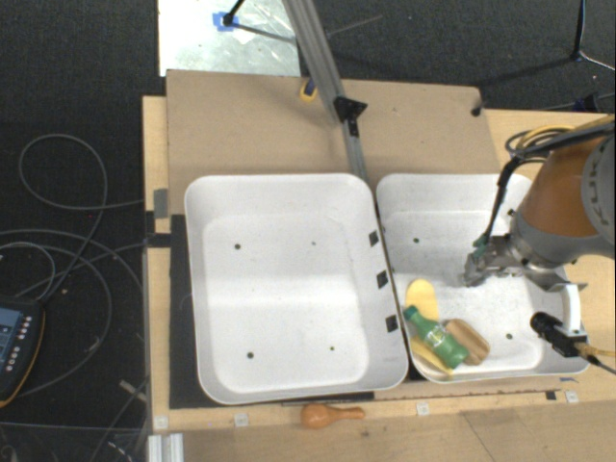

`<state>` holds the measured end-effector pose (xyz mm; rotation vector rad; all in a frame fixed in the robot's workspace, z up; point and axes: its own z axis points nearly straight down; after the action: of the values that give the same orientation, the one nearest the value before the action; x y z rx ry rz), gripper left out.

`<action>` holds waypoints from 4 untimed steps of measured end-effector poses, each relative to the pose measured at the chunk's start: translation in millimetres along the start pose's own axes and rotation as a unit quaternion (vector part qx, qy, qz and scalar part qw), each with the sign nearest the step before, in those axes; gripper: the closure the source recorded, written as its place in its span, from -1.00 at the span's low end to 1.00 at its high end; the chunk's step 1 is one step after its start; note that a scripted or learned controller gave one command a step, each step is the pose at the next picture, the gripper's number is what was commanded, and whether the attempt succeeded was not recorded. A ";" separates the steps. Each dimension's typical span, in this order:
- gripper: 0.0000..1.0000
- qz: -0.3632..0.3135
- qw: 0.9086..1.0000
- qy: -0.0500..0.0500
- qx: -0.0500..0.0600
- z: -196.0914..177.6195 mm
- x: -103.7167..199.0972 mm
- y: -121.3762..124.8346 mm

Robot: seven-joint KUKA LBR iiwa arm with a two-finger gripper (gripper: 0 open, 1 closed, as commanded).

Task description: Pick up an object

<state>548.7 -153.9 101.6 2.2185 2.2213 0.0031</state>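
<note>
Bright, even light is falling from above onto the bench (289, 114). The two white bins are shining almost pure white, and the left bin (289, 287) is looking a little washed out, so its small dents are hard to see. A shiny floor patch (226, 22) at the top is glaring pale. The dark carpet (67, 85) is staying dim and grainy. Soft, faint shadows are lying inside the bin walls and under the arm (563, 205) in the right bin (433, 219). The whole picture is looking slightly fuzzy, and small things are showing blurry edges.
</note>
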 end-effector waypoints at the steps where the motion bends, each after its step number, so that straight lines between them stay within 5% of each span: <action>1: 1.00 -0.001 1.000 -0.001 -0.002 -63.9 -4.1 1.8; 2: 1.00 -0.002 1.000 -0.001 -0.002 -109.0 -4.6 3.8; 4: 1.00 -0.005 1.000 0.001 0.001 -101.4 112.3 22.0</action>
<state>570.2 -41.5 203.1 2.2099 2.2344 0.0044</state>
